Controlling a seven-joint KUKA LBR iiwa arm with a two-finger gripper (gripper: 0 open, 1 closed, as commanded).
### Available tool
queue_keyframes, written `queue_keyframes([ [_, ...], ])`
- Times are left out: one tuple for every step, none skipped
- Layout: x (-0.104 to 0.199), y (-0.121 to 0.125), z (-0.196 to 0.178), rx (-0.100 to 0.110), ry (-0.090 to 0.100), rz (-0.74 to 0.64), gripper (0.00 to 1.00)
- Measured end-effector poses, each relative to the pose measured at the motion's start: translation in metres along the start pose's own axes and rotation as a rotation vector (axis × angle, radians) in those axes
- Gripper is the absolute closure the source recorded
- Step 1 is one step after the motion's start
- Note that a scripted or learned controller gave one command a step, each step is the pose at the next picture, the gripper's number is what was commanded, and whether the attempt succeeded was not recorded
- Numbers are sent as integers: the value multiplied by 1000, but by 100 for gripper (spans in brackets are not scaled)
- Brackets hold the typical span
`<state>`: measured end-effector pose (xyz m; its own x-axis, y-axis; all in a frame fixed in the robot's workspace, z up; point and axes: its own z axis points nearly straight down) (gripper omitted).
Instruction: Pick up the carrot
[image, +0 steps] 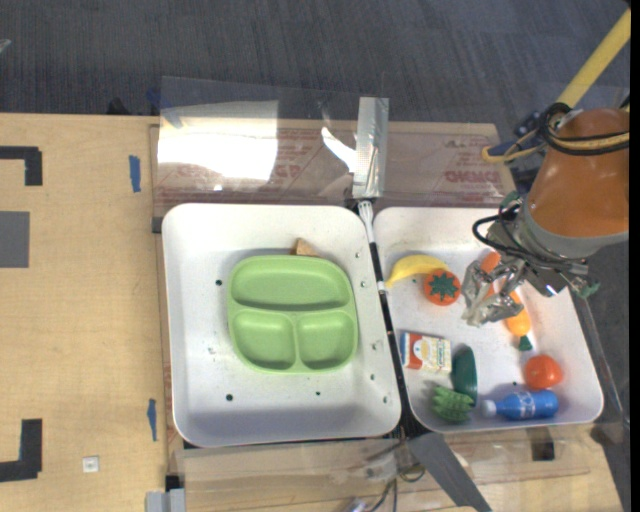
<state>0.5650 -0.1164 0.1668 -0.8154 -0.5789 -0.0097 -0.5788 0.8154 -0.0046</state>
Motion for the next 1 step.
queue_keyframes([
  [82, 0, 70, 24, -14, -124, 100],
])
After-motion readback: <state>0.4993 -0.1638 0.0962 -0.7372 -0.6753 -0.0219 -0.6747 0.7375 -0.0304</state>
